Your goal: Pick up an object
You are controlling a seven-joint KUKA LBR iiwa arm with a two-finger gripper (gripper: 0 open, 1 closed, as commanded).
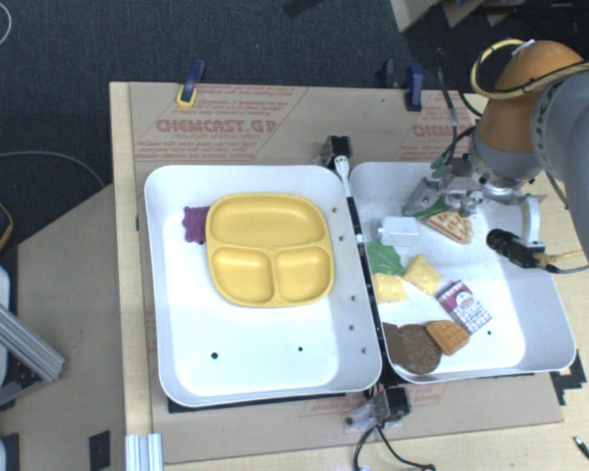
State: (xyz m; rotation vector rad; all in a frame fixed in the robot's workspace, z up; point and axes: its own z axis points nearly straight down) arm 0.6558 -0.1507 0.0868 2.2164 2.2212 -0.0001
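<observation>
Fingers of the gripper (450,199) sit low over the far end of the right bin (540,337), but we cannot tell whether they are spread or closed; the view there is too cluttered. Just beside them we see one waffle-patterned wedge (453,227) and one white block (401,231). Nearer us we count one green piece (383,259), two pale yellow pieces (421,274), one maroon packet (465,307), one dark round cookie (413,347) and one orange cracker (449,337). Over in the left bin (177,341) we count one yellow divided plate (270,247), with one purple item (194,223) touching its left edge.
</observation>
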